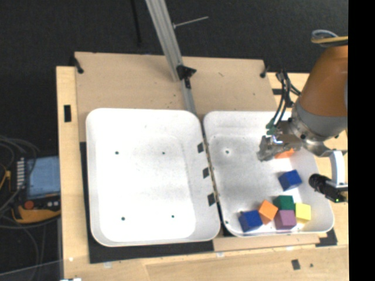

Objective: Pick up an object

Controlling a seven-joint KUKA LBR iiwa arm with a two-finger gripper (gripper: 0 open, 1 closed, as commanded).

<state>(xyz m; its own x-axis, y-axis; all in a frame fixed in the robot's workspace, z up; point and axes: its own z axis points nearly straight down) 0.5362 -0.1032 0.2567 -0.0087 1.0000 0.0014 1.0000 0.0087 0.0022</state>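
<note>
Two shallow white plastic bins sit on the wooden bench (146,81); the right bin (234,133) holds colored blocks, and the gripper (270,148) hangs beside a small orange block (285,153).

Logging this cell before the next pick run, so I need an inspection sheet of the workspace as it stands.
Surface: tan wooden bench bearing a left shallow white bin and a right shallow white bin, side by side.
Job's things: in the right bin, a cluster near the front edge: blue cube, orange cube, purple cube, green cube, yellow cube. A second blue cube lies apart. A small orange piece shows beside the gripper.
Clutter: nothing seen.
Grippers: two-finger gripper low over the right bin; finger state unclear.
Cables: dark cables along the arm; loose cables left of the bench.
Surroundings: slanted metal pole; blue box at left; dark floor.
</note>
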